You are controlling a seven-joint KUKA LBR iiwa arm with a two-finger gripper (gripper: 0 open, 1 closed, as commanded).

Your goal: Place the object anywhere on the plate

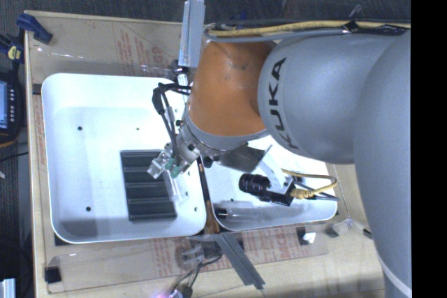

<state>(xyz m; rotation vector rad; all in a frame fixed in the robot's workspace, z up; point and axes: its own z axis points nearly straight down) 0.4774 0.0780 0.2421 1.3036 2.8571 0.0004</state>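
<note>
Black plate (143, 190) near white bin (84, 143) corner

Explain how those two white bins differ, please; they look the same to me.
The left bin shows almost whole, while the right bin is mostly covered by the grey arm, with just its lower part visible. The left bin holds a dark ribbed plate; what lies in the right bin is hard to tell. The gripper is over the left bin, not the right bin. Both are white, shallow and round-cornered.

The rack (147, 186) lies in the left bin (70, 101), with the tool (167, 167) at its right edge.
</note>
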